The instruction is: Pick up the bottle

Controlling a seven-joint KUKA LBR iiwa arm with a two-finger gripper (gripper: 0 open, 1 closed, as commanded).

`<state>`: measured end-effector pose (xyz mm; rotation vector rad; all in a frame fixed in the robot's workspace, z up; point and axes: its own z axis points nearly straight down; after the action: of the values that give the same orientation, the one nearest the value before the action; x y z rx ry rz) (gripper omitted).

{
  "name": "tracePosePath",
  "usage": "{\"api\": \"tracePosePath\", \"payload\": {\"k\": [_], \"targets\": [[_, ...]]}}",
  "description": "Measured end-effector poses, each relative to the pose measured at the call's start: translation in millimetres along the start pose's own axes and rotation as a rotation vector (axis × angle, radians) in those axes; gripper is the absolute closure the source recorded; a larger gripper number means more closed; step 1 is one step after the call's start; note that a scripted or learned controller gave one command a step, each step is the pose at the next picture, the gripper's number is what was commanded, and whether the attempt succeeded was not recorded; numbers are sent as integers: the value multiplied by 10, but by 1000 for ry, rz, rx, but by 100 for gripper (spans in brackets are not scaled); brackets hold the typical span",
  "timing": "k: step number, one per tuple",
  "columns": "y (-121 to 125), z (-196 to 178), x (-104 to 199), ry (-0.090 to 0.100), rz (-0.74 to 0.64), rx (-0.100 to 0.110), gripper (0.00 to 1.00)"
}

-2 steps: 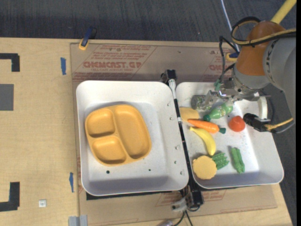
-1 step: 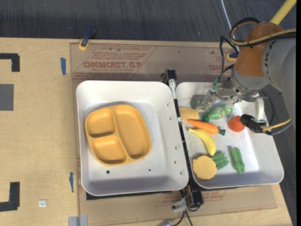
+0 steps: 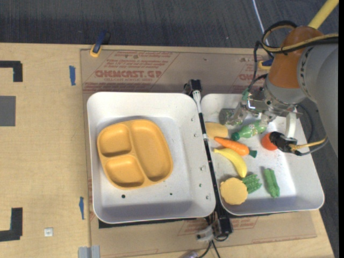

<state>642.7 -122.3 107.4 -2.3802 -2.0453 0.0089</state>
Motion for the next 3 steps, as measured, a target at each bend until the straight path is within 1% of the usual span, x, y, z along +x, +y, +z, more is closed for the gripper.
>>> {"api": "tracePosePath", "payload": {"k": [1, 2, 3], "targets": [[-39, -2, 2, 1, 141, 9, 0], [-358, 227, 60, 4, 453, -2, 0], [-336, 225, 177, 4, 646, -6, 0]]}}
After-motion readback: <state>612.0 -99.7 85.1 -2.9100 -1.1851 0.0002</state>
